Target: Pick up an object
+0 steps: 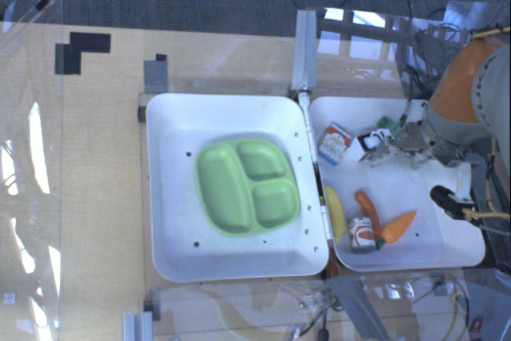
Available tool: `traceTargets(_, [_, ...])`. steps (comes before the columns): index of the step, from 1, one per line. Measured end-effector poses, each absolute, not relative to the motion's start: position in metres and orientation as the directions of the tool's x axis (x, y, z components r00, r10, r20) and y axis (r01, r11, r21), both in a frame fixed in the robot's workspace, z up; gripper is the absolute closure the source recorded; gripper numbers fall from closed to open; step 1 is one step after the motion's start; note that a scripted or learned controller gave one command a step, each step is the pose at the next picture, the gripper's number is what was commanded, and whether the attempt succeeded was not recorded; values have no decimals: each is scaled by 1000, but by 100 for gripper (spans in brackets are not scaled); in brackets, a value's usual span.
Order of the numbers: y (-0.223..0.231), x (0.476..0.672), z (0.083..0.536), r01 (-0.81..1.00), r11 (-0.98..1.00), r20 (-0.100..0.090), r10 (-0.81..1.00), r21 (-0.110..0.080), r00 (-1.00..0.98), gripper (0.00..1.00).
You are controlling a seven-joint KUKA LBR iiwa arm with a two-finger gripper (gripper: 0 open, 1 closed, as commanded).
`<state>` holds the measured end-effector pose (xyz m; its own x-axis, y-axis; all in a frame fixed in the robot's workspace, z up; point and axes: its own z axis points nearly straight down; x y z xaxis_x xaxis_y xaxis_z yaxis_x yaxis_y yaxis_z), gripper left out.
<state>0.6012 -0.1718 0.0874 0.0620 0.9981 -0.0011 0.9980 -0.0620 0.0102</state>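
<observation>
The tool [382,149] is low in the right bin [447,251], at its far side, beside a small carton [334,144]. If it is spread or pressed together, I cannot tell. The carrot [398,227] and can [362,233] lie near. The tool may push the carton against the wall instead of catching it.

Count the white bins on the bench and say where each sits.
2. The left bin holds a green tray. The right bin holds food items, with the gripper low over its upper part.
</observation>
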Motion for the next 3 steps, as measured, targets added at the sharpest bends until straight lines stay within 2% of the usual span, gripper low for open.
traceTargets(1, [-137, 503, 89, 976, -219, 2, 976, 10, 218, 0])
traceTargets(2, [-161, 611, 87, 998, -57, -2, 998, 11, 57, 0])
traceTargets(3, [-187, 622, 189, 998, 64, -3, 998, 7, -64, 0])
